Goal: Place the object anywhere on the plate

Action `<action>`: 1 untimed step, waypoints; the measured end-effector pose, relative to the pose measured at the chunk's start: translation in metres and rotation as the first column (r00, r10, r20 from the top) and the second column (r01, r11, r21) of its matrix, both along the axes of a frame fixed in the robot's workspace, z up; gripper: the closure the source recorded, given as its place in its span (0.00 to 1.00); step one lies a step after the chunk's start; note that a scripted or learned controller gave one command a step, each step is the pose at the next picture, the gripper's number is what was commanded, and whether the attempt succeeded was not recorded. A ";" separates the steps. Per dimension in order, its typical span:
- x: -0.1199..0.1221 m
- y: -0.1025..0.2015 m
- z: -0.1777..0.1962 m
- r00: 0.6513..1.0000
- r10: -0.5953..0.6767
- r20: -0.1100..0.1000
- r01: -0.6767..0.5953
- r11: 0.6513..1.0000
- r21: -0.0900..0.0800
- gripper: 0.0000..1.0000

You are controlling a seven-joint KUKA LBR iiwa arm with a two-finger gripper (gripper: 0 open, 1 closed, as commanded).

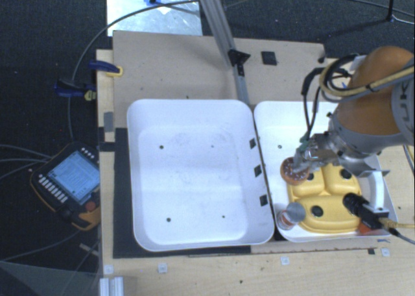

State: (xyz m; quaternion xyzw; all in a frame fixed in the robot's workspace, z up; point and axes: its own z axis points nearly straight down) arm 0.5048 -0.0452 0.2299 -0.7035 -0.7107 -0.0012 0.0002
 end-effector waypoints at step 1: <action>0.010 0.061 -0.001 1.000 0.002 0.001 -0.002 1.000 0.000 1.00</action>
